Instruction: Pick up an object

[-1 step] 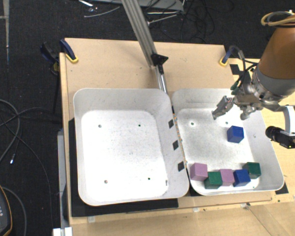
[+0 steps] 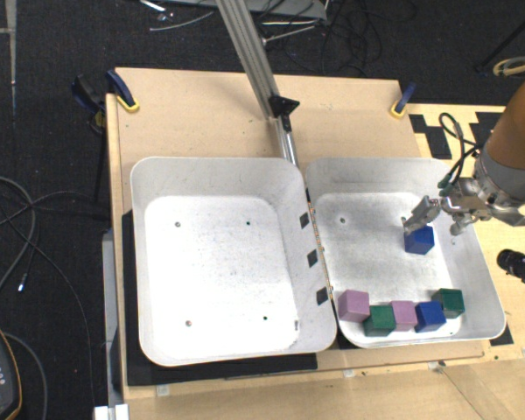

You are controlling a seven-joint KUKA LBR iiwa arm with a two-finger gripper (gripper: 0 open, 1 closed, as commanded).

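- Here the gripper (image 2: pixel 437 217) hangs over the right bin (image 2: pixel 367 201), near its right wall, on the grey arm (image 2: pixel 507 160) with its orange band
- Its fingers are spread apart, one at the left touching or just above the top of a blue cube (image 2: pixel 419 240), the other off to the right; the cube is not between them
- That blue cube sits alone on the bin floor, toward the right wall, well apart from the others
- Along the bin's near edge lie five more cubes in a row: a lilac cube (image 2: pixel 354 304), a green cube (image 2: pixel 380 319), a second lilac cube (image 2: pixel 404 314), a second blue cube (image 2: pixel 430 314) and a dark green cube (image 2: pixel 451 301) by the near right corner
- The left bin (image 2: pixel 214 261) stands just beside the right one, their walls touching
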